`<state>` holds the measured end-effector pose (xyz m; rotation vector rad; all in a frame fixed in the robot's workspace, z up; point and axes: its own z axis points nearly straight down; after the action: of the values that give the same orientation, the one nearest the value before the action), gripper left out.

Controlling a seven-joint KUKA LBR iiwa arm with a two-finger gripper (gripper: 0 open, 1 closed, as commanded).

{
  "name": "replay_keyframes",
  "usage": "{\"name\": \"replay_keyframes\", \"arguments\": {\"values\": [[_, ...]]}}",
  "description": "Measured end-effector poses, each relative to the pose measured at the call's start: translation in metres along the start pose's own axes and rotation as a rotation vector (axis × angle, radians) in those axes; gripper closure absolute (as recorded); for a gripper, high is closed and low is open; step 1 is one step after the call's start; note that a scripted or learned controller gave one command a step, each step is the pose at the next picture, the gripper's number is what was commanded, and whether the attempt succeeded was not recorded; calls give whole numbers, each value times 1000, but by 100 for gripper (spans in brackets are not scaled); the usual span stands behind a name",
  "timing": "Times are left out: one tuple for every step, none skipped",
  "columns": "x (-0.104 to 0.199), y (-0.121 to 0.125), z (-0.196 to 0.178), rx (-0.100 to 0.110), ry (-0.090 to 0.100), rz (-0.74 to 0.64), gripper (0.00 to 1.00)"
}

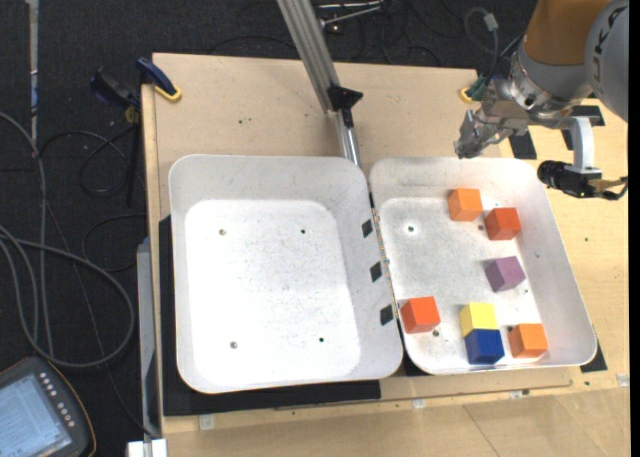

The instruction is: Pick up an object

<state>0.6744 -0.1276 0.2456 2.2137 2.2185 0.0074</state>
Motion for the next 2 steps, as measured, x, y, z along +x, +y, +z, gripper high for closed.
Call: {"name": "replay_keyframes", "arguments": {"values": [[0, 1, -11, 5, 1, 0, 100], [45, -31, -4, 11, 3, -4, 100]]}}
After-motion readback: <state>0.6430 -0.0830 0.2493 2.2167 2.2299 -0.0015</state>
